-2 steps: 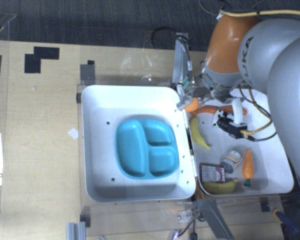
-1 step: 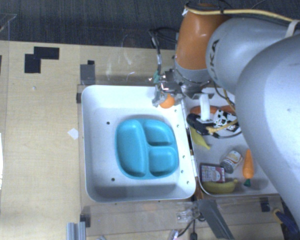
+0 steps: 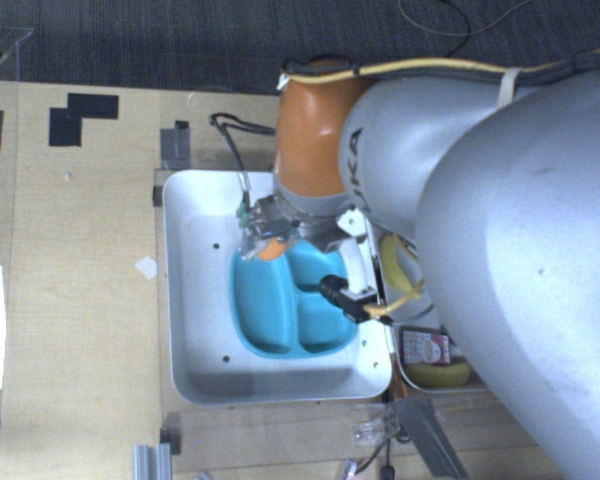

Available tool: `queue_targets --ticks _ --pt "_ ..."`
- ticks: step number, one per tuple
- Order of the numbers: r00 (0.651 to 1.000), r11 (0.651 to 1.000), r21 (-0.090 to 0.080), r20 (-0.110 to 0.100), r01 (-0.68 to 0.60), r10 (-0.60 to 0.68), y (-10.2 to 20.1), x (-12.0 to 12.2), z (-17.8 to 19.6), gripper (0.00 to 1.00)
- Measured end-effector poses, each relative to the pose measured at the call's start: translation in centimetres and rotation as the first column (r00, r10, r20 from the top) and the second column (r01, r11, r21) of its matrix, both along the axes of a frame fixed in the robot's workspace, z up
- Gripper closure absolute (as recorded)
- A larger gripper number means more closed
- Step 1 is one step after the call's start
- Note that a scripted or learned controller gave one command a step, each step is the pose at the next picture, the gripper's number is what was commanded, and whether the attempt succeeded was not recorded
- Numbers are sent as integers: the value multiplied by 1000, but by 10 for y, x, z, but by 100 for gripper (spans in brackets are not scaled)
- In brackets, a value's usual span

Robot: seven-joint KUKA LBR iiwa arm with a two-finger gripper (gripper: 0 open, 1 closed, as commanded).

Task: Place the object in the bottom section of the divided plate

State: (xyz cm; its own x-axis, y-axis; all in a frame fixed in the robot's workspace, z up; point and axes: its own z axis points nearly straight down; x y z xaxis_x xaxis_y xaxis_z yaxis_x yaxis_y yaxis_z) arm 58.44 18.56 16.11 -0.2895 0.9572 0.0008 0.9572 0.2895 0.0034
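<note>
**Inspector:** Orange object (image 3: 271, 251), small, seen at the upper left rim of the blue divided plate (image 3: 280, 313). It sits directly under the gripper (image 3: 260, 236), partly covered by it.

**Clerk:** Is it held?

**Inspector:** Cannot tell. The wrist hardware hides the tips, and whether the object sits between them or merely below them is not readable from this angle.

**Clerk:** Position of the plate?

**Inspector:** Inside the left white bin (image 3: 195, 268), toward its right half. Two sections are visible: a long one down the left side and a smaller one at lower right, divided by a raised ridge. The upper right part of the plate is covered by the arm (image 3: 480, 198). The visible sections hold nothing I can make out.

**Clerk:** And the arm?

**Inspector:** Grey, entering from the right, covering most of that side of the view. Its orange band (image 3: 310, 133) stands above the bin's upper edge. A yellowish cable (image 3: 420, 66) runs along the top of the arm; a black cable (image 3: 230, 138) loops down to the gripper.

**Clerk:** Anything in the other bin?

**Inspector:** A yellow object (image 3: 442, 373), banana-like, and a small red and white packet (image 3: 424, 346) just above it, both showing beneath the arm at the right bin's near edge.
</note>
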Motion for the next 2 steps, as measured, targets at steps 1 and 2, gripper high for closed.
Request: queue_targets --ticks 1,2 --pt "1000 1000 0 0 1 -1 0 0 0 0" --pt "998 998 0 0 58 -58 -67 -38 -10 0"
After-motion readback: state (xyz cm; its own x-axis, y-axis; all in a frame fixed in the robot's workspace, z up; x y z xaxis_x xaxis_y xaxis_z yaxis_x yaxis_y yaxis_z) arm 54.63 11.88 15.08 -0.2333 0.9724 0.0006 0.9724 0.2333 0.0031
